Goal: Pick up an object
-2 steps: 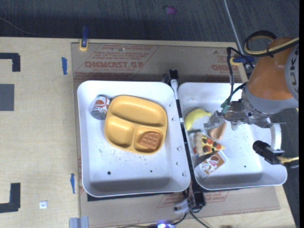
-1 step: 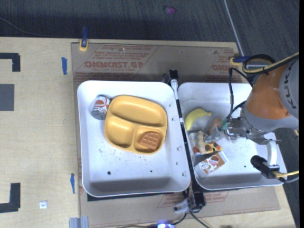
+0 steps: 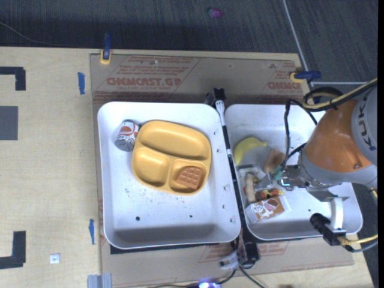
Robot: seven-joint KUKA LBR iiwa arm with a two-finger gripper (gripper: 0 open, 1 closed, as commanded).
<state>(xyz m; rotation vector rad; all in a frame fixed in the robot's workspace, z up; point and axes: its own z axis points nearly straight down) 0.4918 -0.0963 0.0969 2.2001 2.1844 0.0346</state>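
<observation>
clutter (image 3: pixel 264 188) of small items, a yellow piece (image 3: pixel 247 147) and a printed packet (image 3: pixel 267 207) among them, lies in the right bin (image 3: pixel 300 117). gripper (image 3: pixel 277 179) sits low among it; whether it grips anything, cannot tell. left bin (image 3: pixel 174 224) holds a yellow divided tray (image 3: pixel 165 152) and a small can (image 3: pixel 126 135). bins rest on a brown board (image 3: pixel 180 74), tan bench (image 3: pixel 42 179), dark carpet (image 3: pixel 150 11) beyond.

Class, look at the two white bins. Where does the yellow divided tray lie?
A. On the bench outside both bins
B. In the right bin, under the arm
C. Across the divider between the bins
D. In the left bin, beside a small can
D: the yellow divided tray rests wholly inside the left bin, with the small can at its upper-left edge.
</observation>
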